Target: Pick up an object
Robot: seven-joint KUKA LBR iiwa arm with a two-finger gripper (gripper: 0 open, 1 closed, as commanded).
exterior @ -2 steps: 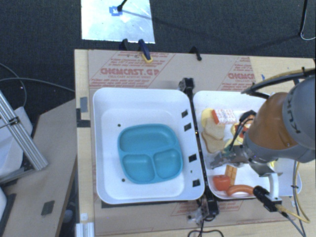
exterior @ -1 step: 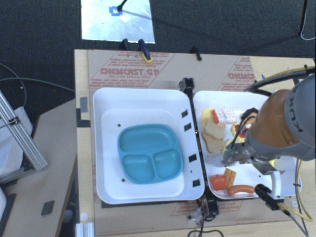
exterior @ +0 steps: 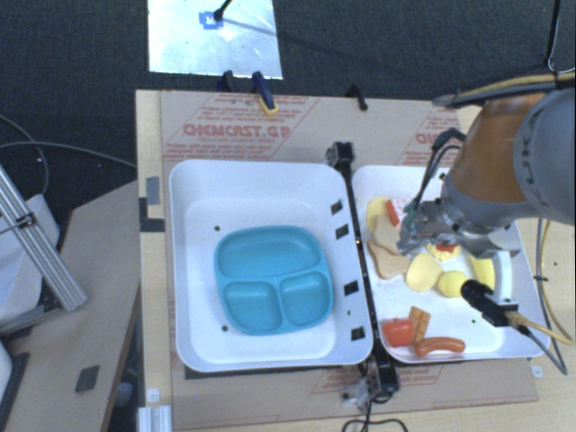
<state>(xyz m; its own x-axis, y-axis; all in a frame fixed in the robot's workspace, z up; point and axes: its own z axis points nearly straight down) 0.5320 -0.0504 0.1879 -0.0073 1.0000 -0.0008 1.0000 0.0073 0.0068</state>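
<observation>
The right bin (exterior: 367,180) holds several toy foods. Among them are a tan toast slice (exterior: 389,261), a pale yellow piece (exterior: 375,212) with a red piece (exterior: 392,211) beside it, and two yellow round pieces (exterior: 421,274) (exterior: 450,283). A red tomato (exterior: 399,332), an orange stick (exterior: 419,318) and a red sausage (exterior: 439,345) lie at the bin's near end. My gripper (exterior: 409,230) hangs low over the middle of this bin, just above the toast and right of the red piece. The arm hides whatever lies beneath it.
The left bin (exterior: 193,187) holds a blue divided plate (exterior: 272,277). A black clip rail (exterior: 346,219) runs between the two bins. Another yellow piece (exterior: 482,268) lies by the right bin's far wall, partly under the wrist.
</observation>
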